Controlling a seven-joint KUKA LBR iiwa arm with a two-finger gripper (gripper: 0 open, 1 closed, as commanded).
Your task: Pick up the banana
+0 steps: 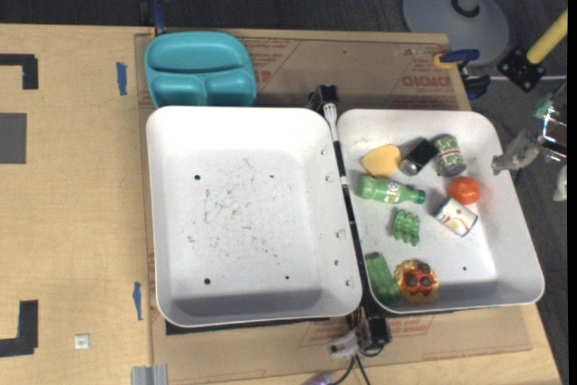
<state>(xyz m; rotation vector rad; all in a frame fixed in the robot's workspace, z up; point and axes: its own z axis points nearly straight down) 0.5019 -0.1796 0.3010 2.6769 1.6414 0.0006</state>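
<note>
Camera view is showing the banana [381, 160] lying far-left in the right bin [514, 234]; likely light, smooth toy; grip midway. Claw [512, 160] state: cannot tell.

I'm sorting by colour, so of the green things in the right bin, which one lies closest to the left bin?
The green bottle, lying on its side by the divider, just below the yellow banana. The green can sits much farther right.
</note>
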